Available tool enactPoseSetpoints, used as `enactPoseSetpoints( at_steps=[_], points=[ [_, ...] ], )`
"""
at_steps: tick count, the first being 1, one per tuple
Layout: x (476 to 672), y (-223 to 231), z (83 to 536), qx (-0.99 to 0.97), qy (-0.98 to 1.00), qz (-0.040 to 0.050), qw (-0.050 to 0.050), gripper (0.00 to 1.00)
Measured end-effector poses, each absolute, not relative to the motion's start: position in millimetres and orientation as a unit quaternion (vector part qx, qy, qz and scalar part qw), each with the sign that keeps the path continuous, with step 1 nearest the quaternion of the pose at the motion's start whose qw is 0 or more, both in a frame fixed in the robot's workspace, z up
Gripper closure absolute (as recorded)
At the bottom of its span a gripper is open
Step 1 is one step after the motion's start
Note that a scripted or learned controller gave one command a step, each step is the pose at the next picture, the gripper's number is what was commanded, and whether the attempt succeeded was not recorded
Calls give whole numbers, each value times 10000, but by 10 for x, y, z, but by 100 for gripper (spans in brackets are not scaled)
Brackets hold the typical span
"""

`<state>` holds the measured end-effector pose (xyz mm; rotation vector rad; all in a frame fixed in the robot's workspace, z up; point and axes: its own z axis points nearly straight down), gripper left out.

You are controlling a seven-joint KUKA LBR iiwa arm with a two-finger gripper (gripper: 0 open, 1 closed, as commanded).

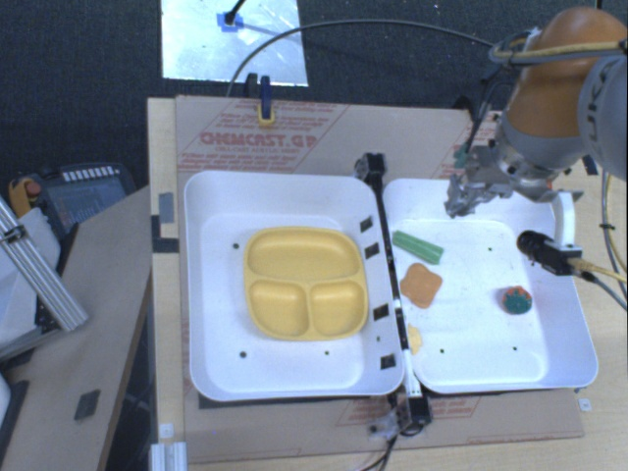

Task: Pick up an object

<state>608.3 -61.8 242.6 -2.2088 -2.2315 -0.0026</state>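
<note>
Yellow divided tray (pixel 299 294) in left bin (pixel 211 204)

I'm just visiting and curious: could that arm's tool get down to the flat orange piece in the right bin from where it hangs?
Probably yes. The tool hangs over the right white bin, and the flat orange piece lies uncovered, apart from the green stick.

Green stick (pixel 418 247); orange piece (pixel 421 285) — right bin.
</note>
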Motion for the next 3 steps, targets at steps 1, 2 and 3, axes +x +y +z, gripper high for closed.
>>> enactPoseSetpoints(
  at_steps=[1, 2, 3],
  points=[
    [6006, -126, 2492, -7036, -7106, -13, 3, 100],
    [5902, 454, 2348, -7035, -7107, -8, 7, 100],
    [5854, 980, 2229, -7037, -7105, -5, 10, 100]
  ],
)
